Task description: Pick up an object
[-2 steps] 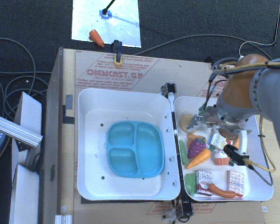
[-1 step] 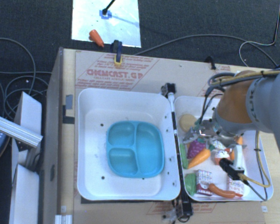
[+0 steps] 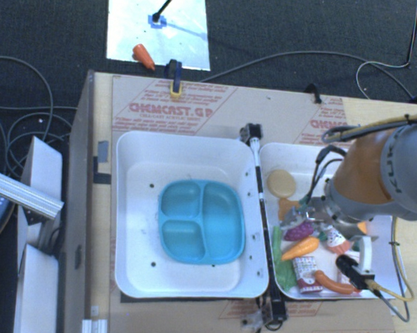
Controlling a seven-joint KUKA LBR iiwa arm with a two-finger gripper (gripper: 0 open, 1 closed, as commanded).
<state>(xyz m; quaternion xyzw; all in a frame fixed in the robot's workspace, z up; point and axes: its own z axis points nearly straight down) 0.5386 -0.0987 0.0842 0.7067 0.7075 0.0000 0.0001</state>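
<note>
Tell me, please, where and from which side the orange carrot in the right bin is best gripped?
Grip the carrot across its middle, coming straight down from above. It lies flat and slanted, its long sides showing, so closing across its narrow width looks likeliest to hold. Purple grapes crowd its upper side, so room is tight there.

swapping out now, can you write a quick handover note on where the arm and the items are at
Gripper: low in the right bin, over the toy pile; finger state can't be told.
Items: purple piece, orange carrot, tan round piece, all lying in the right bin. Blue divided plate sits in the left bin.
Done: nothing visibly picked.
Left: grasp and lift one object.
</note>
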